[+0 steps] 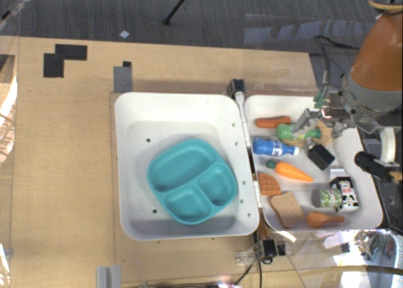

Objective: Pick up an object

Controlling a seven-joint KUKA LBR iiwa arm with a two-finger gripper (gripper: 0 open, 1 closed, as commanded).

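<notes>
The right bin [371, 220] holds several toy foods. Among them are a red-orange sausage [273, 121], a green toy [288, 133], a blue bottle [274, 148] and a carrot [295, 171]. A black block [321, 155], a waffle [269, 184], a bread slice [288, 209], a green can [327, 198] and a black-and-white box [346, 193] lie there too. My gripper [322, 116] hangs over the bin's upper part, just right of the green toy and above the black block. Nothing is visibly held.
The left bin [135, 116] carries a teal divided plate [192, 181]. A brown-orange piece [325, 219] lies at the right bin's front edge. The arm's orange band [378, 47] and grey body cover the bin's far right corner. Cables lie along the bench front [271, 252].
</notes>
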